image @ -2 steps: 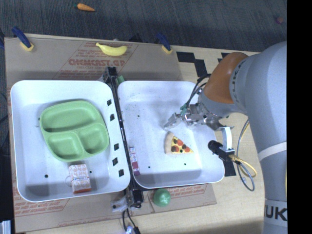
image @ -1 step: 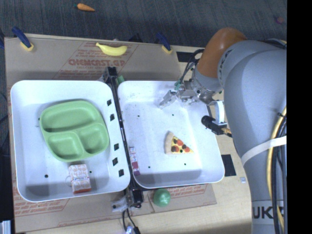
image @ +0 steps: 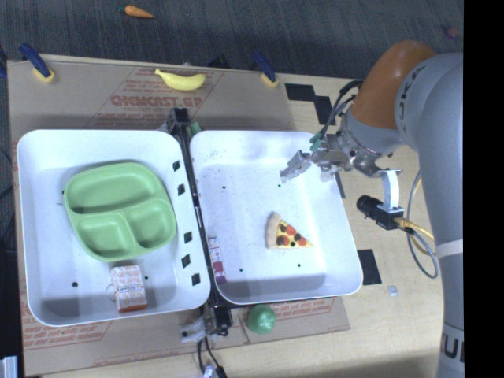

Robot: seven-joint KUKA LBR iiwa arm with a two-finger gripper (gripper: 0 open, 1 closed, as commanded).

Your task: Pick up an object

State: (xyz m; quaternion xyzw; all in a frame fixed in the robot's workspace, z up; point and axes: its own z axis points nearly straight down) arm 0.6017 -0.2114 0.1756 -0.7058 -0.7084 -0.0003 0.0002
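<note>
Overhead, the grey arm reaches from the right over the right bin (image: pixel 335 211), its gripper (image: pixel 293 169) above the pizza slice (image: pixel 285 233), fingers slightly parted, holding nothing.

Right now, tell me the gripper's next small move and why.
Probably shift toward the pizza slice and descend. The gripper sits over the right bin near its far side with nothing between its fingers, and the slice lies apart from it, nearer the front wall.
</note>
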